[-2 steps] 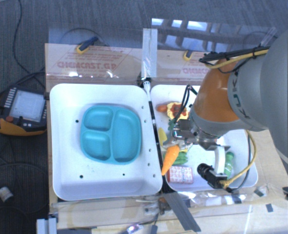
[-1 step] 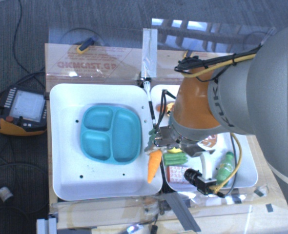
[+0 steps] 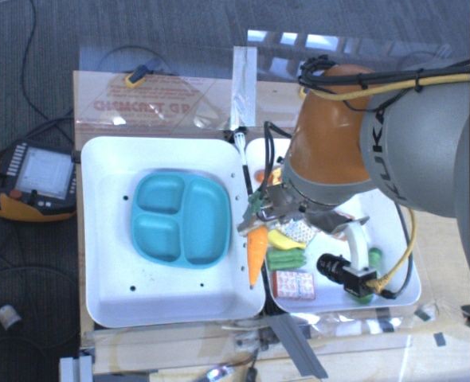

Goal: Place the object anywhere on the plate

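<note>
Your carrot (image 3: 256,251) looks light, stiff and smooth; take it mid-body. I cannot tell the claw's (image 3: 260,207) state.

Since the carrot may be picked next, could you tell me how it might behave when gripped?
The carrot looks like smooth moulded plastic, so probably stiff, light and slippery. Its tapered, rounded shape could squirt out sideways or roll, and it straddles the divider, so it may tip.

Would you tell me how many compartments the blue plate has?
3 in the blue plate: one at upper left, one at lower left, one large along the right side.
</note>
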`<state>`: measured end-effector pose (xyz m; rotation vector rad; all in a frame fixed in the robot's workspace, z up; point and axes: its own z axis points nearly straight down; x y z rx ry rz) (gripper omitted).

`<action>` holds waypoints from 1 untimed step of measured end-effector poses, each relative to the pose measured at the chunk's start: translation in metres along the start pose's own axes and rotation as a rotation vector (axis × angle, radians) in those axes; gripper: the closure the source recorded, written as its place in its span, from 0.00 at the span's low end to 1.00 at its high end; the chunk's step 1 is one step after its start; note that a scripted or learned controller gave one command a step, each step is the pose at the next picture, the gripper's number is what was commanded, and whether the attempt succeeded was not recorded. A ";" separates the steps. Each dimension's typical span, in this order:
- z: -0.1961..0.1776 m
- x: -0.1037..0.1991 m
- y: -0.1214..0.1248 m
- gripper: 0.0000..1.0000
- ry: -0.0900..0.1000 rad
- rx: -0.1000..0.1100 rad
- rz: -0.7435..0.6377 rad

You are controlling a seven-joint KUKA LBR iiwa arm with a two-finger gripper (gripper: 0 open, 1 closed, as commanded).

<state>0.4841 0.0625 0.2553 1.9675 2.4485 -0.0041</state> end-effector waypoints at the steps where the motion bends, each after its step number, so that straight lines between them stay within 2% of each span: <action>1: 0.000 0.000 0.000 0.00 0.000 0.000 0.000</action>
